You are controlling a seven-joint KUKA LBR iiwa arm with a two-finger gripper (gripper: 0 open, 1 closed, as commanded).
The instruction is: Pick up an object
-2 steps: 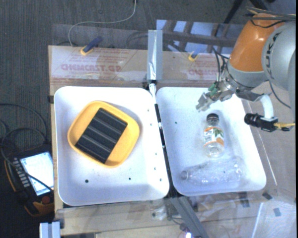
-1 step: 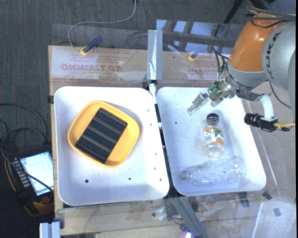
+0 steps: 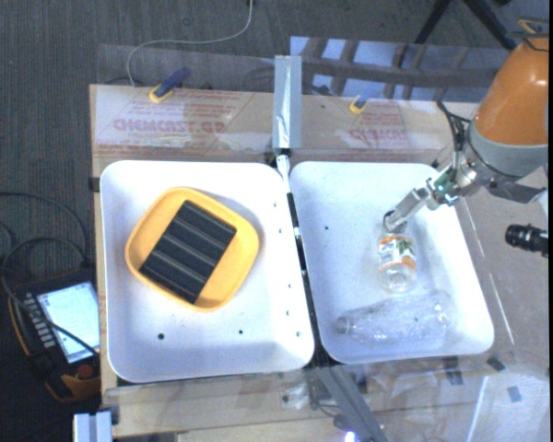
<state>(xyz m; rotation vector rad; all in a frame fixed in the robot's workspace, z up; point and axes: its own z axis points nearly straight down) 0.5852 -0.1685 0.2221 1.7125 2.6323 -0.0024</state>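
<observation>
In the right bin (image 3: 341, 201) a small clear bottle with an orange label (image 3: 396, 260) lies near the middle. A larger clear plastic bottle (image 3: 396, 320) lies on its side near the front wall. My gripper (image 3: 394, 218) reaches in from the right and hangs just above the small bottle's top end. Nothing shows between its fingers. The left bin (image 3: 129, 334) holds a yellow dish with a black ribbed block (image 3: 191, 248) on it.
A metal divider (image 3: 287, 99) stands between the bins at the back. Cardboard with two clamps lies behind the bins. Cables and a device with a lit screen (image 3: 60, 316) sit on the floor at the left.
</observation>
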